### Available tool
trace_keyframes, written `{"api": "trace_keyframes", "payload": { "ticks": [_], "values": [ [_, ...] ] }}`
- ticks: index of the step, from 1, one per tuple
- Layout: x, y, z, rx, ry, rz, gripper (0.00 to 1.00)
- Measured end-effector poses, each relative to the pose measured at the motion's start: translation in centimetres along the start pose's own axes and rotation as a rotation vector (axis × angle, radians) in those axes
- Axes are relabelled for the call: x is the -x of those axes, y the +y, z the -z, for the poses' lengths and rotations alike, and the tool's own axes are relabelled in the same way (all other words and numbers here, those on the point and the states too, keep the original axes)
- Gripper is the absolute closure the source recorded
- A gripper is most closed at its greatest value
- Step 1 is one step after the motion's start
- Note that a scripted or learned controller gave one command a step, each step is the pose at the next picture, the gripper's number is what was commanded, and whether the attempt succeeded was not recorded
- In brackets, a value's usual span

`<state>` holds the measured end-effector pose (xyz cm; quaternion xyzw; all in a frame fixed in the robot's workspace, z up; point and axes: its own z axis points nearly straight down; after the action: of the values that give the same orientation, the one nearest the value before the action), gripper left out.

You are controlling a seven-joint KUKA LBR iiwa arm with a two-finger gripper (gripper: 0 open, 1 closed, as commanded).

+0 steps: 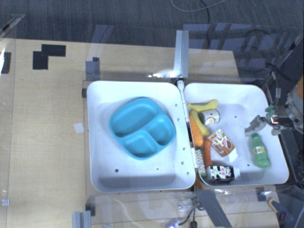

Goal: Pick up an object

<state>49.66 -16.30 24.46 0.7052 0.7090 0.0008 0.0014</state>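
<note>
The green bottle is seen lying in the right bin, just below the gripper, its long axis running roughly up-down; the gripper appears spread and empty.

The gripper is grey metal, with slim pale fingers and a small green mark at their base. The body behind it is dark, nearly black, and a sliver of orange shows just above.
</note>
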Motion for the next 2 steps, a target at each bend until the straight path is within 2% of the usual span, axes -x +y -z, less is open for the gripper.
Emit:
{"api": "trace_keyframes", "payload": {
  "ticks": [1, 2],
  "values": [
    [4.3, 4.2, -8.7, 0.0, 0.0, 0.079, 0.0],
    [4.3, 2.4, -14.9, 0.003, -0.001, 0.0, 0.0]
  ]
}}
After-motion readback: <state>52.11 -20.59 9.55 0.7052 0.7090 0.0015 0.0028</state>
